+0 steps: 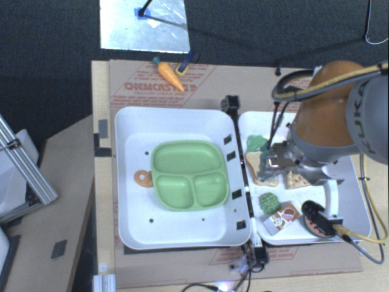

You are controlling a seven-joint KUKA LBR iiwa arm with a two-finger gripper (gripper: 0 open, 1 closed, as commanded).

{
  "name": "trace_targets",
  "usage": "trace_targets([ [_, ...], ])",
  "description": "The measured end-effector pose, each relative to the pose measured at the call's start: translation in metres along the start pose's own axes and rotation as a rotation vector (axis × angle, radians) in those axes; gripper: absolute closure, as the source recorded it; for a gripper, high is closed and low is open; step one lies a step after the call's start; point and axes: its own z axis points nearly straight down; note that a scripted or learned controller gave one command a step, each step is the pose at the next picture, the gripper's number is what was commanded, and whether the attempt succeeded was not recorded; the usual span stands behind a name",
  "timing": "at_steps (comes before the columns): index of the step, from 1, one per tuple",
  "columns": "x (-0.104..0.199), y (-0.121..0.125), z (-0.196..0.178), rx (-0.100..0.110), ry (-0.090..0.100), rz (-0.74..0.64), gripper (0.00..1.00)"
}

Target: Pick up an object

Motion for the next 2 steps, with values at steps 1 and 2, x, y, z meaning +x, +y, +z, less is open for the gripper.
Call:
trace_targets([
  [1,0.009,-0.004,0.015,0.0,0.0,-0.002,1.0],
  [2,-0.008,0.0,0.004,-0.001,-0.001,0.002,1.0],
])
